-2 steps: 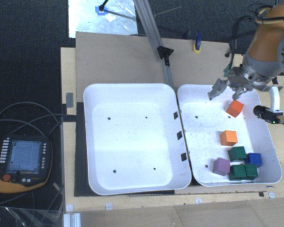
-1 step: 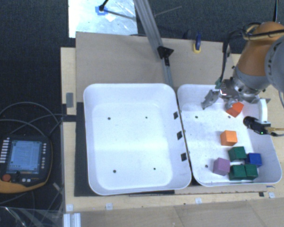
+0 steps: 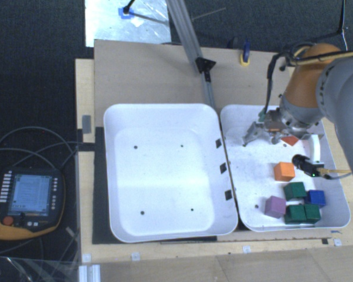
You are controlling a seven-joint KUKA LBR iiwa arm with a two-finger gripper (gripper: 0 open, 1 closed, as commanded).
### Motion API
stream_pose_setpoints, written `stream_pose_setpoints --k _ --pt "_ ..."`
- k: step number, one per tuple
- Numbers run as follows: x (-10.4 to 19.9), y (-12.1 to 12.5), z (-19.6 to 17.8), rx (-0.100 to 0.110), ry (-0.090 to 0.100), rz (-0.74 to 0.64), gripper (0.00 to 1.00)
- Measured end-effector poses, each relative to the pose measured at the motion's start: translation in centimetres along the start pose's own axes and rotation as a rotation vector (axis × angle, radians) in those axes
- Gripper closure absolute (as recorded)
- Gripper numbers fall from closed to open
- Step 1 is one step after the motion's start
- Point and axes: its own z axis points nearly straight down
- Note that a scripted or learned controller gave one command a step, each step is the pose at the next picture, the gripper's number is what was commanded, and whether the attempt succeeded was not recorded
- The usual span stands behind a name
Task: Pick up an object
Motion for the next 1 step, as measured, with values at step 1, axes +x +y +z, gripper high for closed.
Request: stream_pose_setpoints --k 1 --pt "-0.05 0.22 -1.46 -0.007 0.000 -0.001 1.00"
